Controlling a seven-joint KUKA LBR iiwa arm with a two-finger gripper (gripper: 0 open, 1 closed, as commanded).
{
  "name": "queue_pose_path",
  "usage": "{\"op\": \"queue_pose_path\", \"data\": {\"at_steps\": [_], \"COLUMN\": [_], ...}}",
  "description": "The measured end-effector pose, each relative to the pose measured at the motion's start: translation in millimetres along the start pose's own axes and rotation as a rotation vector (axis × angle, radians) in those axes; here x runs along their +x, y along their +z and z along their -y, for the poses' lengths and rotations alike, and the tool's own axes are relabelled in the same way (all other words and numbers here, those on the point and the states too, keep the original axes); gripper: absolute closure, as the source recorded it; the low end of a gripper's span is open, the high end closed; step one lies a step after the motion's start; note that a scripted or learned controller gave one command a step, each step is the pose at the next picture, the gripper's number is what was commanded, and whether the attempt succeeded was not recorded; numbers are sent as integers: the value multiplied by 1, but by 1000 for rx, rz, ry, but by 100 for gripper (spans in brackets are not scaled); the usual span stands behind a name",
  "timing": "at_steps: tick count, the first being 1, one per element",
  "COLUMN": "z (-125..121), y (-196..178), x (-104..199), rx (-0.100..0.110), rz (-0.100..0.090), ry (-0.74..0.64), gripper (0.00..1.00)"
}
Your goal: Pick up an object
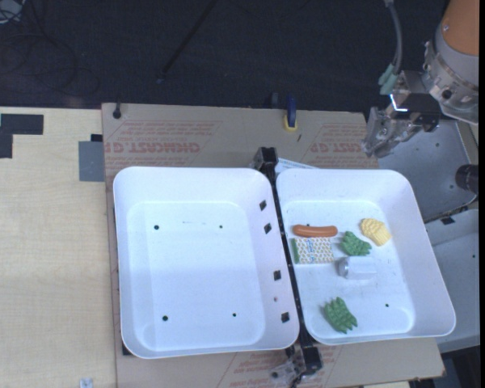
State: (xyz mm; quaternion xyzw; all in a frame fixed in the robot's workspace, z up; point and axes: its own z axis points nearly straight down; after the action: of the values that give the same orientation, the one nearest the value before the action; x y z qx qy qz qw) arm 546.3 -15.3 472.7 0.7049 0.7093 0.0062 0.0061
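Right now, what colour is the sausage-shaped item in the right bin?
Orange-red hot dog, shown best in the camera view.

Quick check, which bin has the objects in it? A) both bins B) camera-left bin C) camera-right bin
C: the hot dog, corn and green pieces all lie in the right bin, with the gripper above its far edge.

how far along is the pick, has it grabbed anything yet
Nothing looks picked yet. The gripper sits above the far edge of the right bin, with nothing visibly held. The hot dog, corn cob, both green leafy pieces, the patterned card and a small grey piece all lie in that bin. Descent, grasp and lift remain.
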Motion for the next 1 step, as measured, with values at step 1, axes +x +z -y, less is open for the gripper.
{"op": "queue_pose_path", "data": {"at_steps": [1], "z": [39], "y": [-11], "x": [68], "rx": [19], "rz": [-2], "ry": [-1], "gripper": [100]}}
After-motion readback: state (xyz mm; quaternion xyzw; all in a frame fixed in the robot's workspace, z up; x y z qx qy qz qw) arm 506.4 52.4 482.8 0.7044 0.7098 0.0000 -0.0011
